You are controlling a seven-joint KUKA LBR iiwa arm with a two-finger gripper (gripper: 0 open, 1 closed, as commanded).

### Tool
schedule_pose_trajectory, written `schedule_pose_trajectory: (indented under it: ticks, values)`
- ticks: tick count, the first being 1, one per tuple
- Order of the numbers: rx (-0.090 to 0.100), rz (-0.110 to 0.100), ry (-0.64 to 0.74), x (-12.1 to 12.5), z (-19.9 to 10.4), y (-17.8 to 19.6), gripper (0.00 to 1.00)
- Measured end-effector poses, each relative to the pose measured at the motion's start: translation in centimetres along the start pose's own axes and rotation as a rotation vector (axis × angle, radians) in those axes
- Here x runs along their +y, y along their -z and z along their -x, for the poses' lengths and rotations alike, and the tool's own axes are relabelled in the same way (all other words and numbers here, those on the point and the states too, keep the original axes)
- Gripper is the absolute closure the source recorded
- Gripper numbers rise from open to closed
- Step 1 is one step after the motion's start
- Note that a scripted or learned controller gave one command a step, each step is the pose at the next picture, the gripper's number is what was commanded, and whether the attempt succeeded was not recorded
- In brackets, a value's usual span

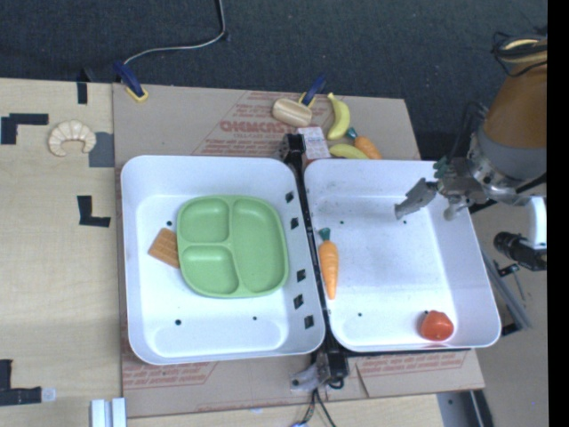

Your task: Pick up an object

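Orange carrot [328,268] lies at the right bin's [462,265] left wall, we see, with a red tomato [436,326] in its near right corner. Our gripper [418,199] hovers over the far side, fingers apart, holding nothing. Leftward, a green plate [233,245] fills the other bin [142,238].

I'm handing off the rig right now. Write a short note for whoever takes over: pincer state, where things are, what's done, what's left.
Pincer: over the right bin's far right part, holding nothing that I can see.
Right bin: carrot by the left wall, tomato in the near right corner.
Left bin: green plate with a cracker at its left edge.
Done: nothing picked yet.
Left: choose an object, likely carrot or tomato, grasp and lift.
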State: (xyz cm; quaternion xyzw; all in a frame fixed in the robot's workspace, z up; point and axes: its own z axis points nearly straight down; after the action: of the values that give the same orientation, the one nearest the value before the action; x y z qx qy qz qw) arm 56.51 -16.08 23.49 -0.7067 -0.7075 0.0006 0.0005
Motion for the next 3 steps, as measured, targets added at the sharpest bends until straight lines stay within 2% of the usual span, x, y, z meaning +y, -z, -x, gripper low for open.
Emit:
schedule_pose_trajectory:
  ticks: [1,2,3]
  values:
    - [-0.002,0.007,0.002,9.5,2.2,-14.7,0.00]
    - [0.000,0.002,0.001,4.0,-3.2,-7.0,0.00]
    - [-0.002,0.006,0.001,8.6,6.3,-14.7,0.00]
